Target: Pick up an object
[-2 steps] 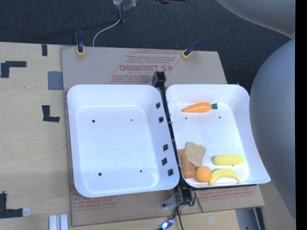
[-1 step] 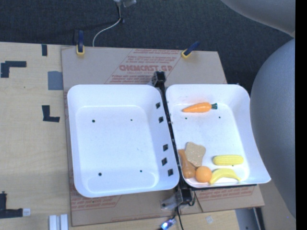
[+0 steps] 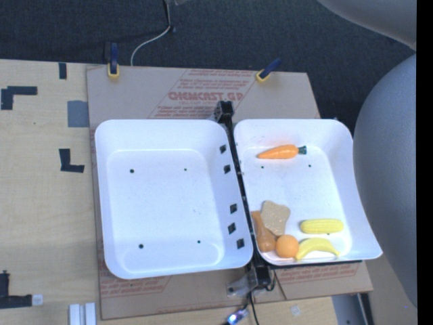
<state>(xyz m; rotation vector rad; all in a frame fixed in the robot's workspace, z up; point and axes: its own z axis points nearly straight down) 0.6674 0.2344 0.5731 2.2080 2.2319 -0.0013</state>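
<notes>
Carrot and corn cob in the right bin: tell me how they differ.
The carrot is orange with a green tip; the corn cob is yellow. The carrot lies alone near the bin's far end; the corn cob sits at the near end, just above a banana. The carrot tapers; the cob is blunt. Both lie roughly crosswise.

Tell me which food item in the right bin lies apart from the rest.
The carrot, lying alone near the far wall; the others cluster at the right bin's near edge.
</notes>
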